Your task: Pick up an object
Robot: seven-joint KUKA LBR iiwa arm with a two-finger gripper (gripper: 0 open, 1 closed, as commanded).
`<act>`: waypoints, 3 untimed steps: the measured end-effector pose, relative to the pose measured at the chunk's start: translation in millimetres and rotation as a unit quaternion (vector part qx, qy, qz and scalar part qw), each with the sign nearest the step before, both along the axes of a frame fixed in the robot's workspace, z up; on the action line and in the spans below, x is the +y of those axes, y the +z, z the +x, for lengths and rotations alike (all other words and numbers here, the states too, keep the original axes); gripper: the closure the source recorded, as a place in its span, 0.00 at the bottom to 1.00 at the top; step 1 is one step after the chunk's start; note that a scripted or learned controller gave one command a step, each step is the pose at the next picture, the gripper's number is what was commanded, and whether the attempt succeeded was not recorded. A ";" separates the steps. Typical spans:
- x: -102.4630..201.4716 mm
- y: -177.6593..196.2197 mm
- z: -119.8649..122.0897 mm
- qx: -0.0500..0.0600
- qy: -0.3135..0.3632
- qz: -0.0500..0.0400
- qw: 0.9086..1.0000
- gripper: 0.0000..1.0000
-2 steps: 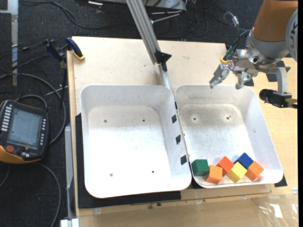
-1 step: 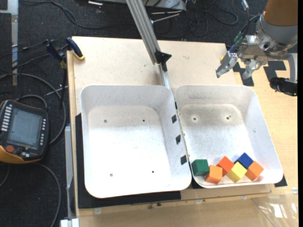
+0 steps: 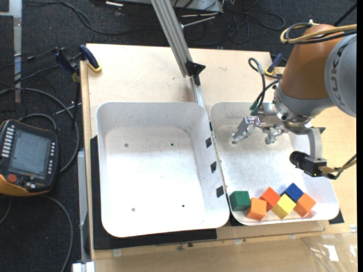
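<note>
White right bin (image 3: 266, 169): gripper (image 3: 256, 134) hangs over its upper half.
Fingers spread apart, nothing between them (blocks (image 3: 273, 202) well below, at the near rim).

Two white bins (image 3: 153, 169), finely speckled with dark dots, sat on a pale tan bench (image 3: 142, 72). The blocks were green (image 3: 240, 199), orange (image 3: 257, 208), red-orange (image 3: 270, 196), yellow (image 3: 283, 206), blue (image 3: 294, 191) and orange (image 3: 305, 204). The arm (image 3: 317, 61) was orange and grey.

Blocks (image 3: 273, 202) crowd the right bin's (image 3: 238, 166) near rim — green, orange, yellow, blue, packed tight; bare floor lies behind them; left bin (image 3: 113, 152) open.
</note>
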State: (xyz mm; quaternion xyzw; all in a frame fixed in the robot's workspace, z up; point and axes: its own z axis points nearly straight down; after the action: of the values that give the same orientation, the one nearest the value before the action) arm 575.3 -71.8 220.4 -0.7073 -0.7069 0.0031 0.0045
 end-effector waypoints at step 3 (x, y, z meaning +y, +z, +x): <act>8.8 195.8 64.5 -0.008 0.002 -0.001 1.000 0.00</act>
State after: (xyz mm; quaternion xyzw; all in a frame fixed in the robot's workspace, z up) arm 639.8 -63.0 416.1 -0.7055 -0.7087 -0.0021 -0.0024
